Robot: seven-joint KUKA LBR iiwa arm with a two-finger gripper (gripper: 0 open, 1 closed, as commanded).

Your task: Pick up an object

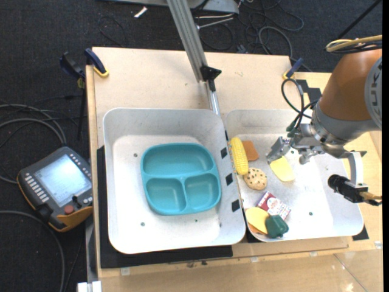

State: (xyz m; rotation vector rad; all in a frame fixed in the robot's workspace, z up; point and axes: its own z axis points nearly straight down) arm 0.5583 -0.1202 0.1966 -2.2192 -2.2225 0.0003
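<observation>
My gripper (291, 153) hangs over the middle of the right bin (316, 215), with its two grey fingers spread open. A pale yellow wedge (282, 170) lies on the bin floor just below the fingertips, touching or nearly touching the left one; nothing sits between the fingers. To the left lie a corn cob (239, 155), an orange piece (251, 154) and a chocolate-chip cookie (256, 178). Near the bin's front edge are a red and white packet (278, 207), a yellow-orange piece (256, 218) and a dark green piece (277, 226).
The left bin (121, 163) holds a teal divided tray (181, 178). A slanted metal pole (189, 32) ends at the ridge between the bins. A black fitting (346, 188) juts from the arm over the right bin's right side. A teach pendant (58, 187) lies off the bench, left.
</observation>
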